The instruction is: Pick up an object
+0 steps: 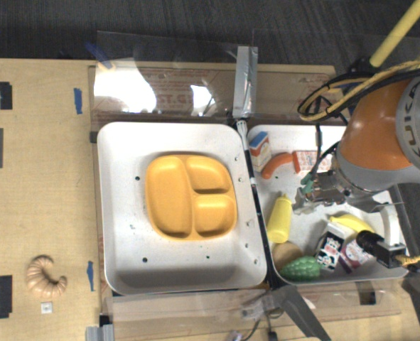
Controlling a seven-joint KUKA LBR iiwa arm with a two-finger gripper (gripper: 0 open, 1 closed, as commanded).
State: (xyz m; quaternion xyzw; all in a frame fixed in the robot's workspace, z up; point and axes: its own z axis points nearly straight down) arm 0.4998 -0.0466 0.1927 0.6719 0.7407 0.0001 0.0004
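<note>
One glossy yellow three-compartment plastic tray (191,195)

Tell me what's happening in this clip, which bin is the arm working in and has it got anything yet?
The grey KUKA arm with the orange band reaches into the right-hand white bin, its pincer low among the clutter: a yellow squeeze bottle, a bumpy green toy vegetable, an orange sausage-shaped piece and a small milk carton. Nothing visibly sits in its grasp. The left-hand white bin holds an orange divided plate.
</note>
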